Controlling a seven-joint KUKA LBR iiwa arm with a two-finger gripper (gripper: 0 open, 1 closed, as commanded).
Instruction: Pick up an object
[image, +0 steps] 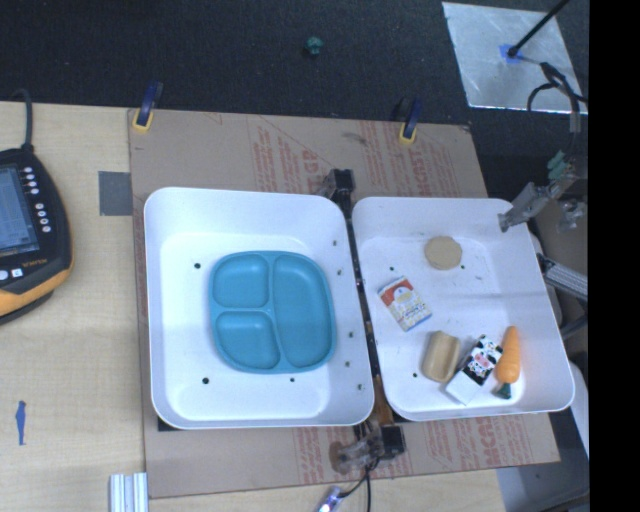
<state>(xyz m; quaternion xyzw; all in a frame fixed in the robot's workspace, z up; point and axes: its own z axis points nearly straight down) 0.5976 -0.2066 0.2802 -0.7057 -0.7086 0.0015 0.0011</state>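
The right bin holds several small objects. A round tan cookie lies near its back. A small white carton with a red and blue label lies in the middle. At the front sit a tan bread-like piece, a black-and-white patterned box and an orange carrot. A grey piece that looks like my gripper pokes in at the right bin's back right corner, apart from all the objects. Nothing shows in its grasp.
The left bin carries a blue divided plate. A teach pendant rests on the bench at the far left. Clamps hold the cardboard sheet under the bins. Cables run at the front edge.
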